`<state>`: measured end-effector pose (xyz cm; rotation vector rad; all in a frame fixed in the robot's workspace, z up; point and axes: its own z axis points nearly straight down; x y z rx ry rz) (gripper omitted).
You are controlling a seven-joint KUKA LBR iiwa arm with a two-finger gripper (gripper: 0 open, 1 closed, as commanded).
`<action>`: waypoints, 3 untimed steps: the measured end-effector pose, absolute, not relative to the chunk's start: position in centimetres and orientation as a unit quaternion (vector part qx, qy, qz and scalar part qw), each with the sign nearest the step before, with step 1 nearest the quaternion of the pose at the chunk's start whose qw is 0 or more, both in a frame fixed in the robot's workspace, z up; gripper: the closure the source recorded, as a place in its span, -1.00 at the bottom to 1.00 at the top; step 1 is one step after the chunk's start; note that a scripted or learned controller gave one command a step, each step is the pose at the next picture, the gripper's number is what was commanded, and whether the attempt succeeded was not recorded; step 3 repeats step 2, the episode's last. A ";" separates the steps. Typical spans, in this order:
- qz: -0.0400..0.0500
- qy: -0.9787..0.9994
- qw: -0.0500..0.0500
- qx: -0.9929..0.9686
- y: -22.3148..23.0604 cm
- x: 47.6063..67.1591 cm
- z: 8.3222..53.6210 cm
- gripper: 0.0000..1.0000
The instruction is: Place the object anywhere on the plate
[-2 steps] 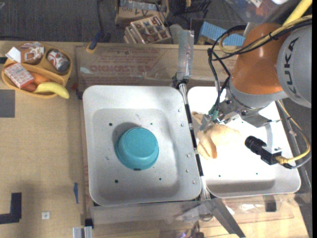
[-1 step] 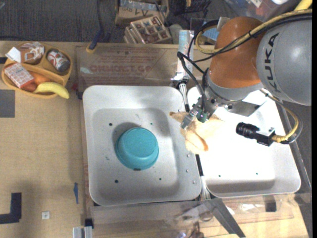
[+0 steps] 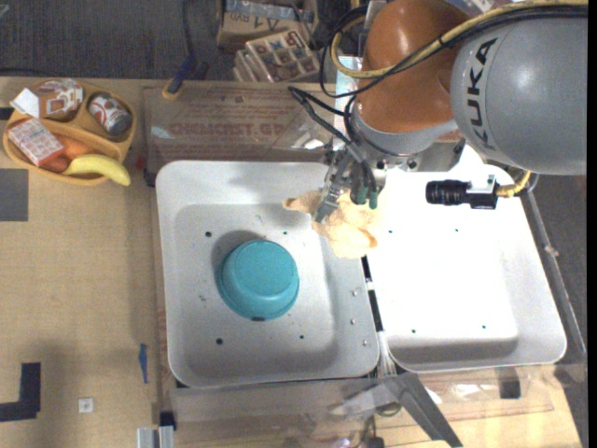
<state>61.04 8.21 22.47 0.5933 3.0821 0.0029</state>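
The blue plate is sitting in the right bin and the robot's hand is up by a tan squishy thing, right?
Not quite: the camera view shows the blue plate in the left bin, not the right. The gripper is indeed up by the tan squishy thing.

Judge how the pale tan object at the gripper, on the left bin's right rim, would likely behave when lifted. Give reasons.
The pale tan object looks crumpled and irregular, so it is probably soft and floppy, likely to sag. It seems thin, so probably light. It straddles the left bin rim below the gripper, so a nudge might slide it either way. Its material cannot be told.
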 end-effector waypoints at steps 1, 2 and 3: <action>0.002 1.000 0.002 0.003 12.3 64.2 22.4 1.00; 0.002 1.000 0.003 0.003 12.2 64.2 22.4 -1.00; 0.002 1.000 0.003 0.003 12.2 64.2 22.4 -1.00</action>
